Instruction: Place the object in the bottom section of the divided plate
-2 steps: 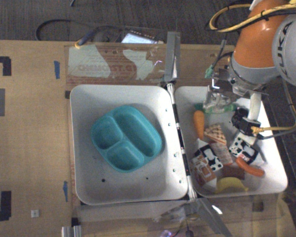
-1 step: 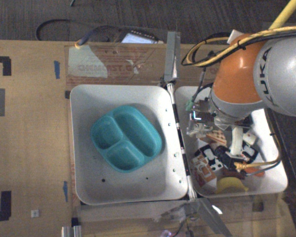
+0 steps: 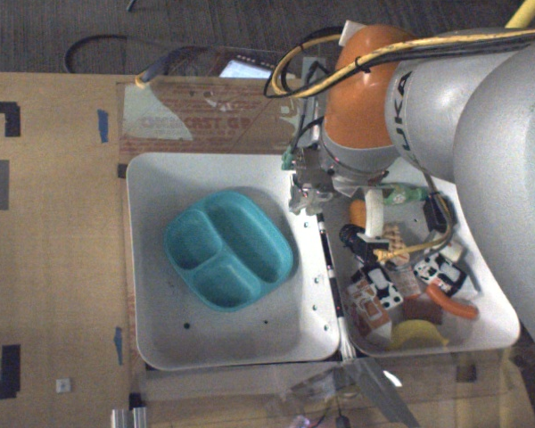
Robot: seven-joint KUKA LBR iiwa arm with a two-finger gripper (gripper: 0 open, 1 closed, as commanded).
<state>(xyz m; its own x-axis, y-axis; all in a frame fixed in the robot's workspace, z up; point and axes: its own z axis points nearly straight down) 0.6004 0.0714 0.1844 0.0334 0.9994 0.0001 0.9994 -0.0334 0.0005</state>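
Note:
A teal divided plate (image 3: 229, 250) with three sections lies in the left white bin (image 3: 152, 328), slightly left of the bin's middle. My gripper (image 3: 305, 196) hangs under the orange wrist band, over the ridge between the two bins, just right of the plate's upper right rim. I see nothing of the plate's sections holding any object. Loose toy items lie in the right bin (image 3: 504, 324): a yellow banana (image 3: 416, 333), a red-orange sausage (image 3: 450, 303), a black-and-white toy (image 3: 388, 288) and a small orange piece (image 3: 359, 212). The arm hides the right bin's upper part.
The grey arm body (image 3: 490, 132) covers the upper right of the view. A cardboard sheet (image 3: 205, 114) lies behind the left bin. Blue tape marks (image 3: 102, 125) sit on the wooden bench to the left. A green item (image 3: 401, 194) peeks out beneath the wrist.

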